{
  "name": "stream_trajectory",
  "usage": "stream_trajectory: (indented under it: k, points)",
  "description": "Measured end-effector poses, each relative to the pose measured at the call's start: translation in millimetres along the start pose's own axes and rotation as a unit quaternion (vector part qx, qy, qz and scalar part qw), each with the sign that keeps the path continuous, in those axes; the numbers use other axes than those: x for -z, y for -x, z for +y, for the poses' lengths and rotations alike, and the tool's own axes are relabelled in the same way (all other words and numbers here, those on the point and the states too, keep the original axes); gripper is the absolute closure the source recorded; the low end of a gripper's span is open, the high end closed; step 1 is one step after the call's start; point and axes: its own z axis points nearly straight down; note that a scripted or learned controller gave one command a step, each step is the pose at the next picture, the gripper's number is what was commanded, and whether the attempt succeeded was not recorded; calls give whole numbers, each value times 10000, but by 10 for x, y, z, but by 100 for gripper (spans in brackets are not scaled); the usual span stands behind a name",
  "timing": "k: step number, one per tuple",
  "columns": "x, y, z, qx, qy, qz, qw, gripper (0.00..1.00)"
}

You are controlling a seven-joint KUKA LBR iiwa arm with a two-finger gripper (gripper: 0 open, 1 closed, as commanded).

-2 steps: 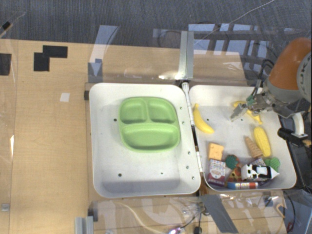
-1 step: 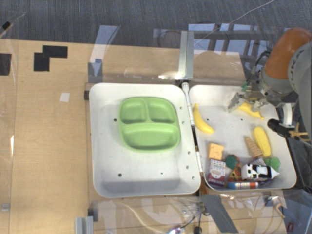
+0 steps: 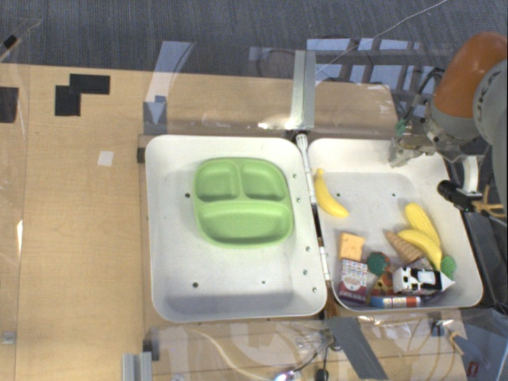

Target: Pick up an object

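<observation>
Two shallow white bins sit side by side on the bench in the camera view. The left bin [image 3: 171, 292], in the centre of the frame, bears a green divided plate [image 3: 241, 201] with three compartments, lying flat near the bin's upper middle.

The right bin [image 3: 361, 187] holds the loose objects. A small yellow banana [image 3: 328, 195] lies alone near the bin's left wall, well apart from the rest. Along the lower edge is a crowded cluster: an orange cracker-like block [image 3: 352, 246], a small printed packet [image 3: 354, 276] just below it, a brown cone [image 3: 403, 247], a black-and-white cow toy [image 3: 418, 279] and a marker-like stick [image 3: 397, 300] lying along the bottom wall. Two more yellow bananas [image 3: 422, 232] lie side by side toward the bin's right side, touching the cone's area.

At the upper right of the frame the grey arm [image 3: 476, 86] with its orange band reaches in, and the gripper [image 3: 406, 148] hangs over the upper right corner of the right bin, well apart from every object. Nothing is seen between its fingers; whether they are spread or closed cannot be told from this view.
</observation>
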Motion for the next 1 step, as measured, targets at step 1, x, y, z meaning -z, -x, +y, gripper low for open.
stream_trajectory:
  k: [1]
  points:
    - [-4, -3, -1, 4, -3, 2, 10000, 0]
